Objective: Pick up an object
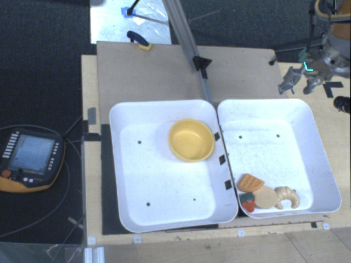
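Plainly, the step in hand is the approach: nothing is grasped yet. Taking the seam between the two bins as the landmark, I read across from left to right.

Well left of the seam, off the bench, a teach pendant (30, 158) lies on the dark floor, of no concern.

Left of the seam, the left bin (131, 201) holds one thing: a yellow bowl (191, 139), upright, near the seam and toward the bin's far side. Its rim is open and unobstructed, so one finger inside and one outside looks the cleanest hold.

Just right of the seam, the right bin (274, 141) has its load crowded into the near corner: an orange wedge (250, 182), a small red piece (248, 204) with a dark bit beside it, a pale round disc (266, 197) and a tan curled piece (288, 196). These touch or nearly touch, and the disc overlaps its neighbours, so a descent there risks pinching two at once or striking the wall.

Far right of the seam, beyond the right bin's far corner, the gripper (301, 84) hangs over bare bench, fingers parted and holding nothing. My judgement: travel toward the seam, centre above the chosen object, then come straight down before closing.
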Controlling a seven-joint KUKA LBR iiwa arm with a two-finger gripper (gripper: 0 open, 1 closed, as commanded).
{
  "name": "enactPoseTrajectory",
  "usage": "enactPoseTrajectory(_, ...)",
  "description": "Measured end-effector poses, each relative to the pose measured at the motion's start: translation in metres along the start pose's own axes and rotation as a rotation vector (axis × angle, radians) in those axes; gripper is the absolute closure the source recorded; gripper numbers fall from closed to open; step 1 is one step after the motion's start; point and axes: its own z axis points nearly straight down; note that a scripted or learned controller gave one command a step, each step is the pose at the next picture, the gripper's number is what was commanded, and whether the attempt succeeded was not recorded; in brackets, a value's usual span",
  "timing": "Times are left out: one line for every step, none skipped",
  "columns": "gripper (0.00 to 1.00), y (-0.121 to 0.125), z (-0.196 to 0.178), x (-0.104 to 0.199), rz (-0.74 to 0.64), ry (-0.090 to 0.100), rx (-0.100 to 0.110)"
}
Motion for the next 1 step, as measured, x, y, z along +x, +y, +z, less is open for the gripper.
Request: enactPoseTrajectory(0.00,0.0000,0.0000,0.0000,0.000,0.000,0.000)
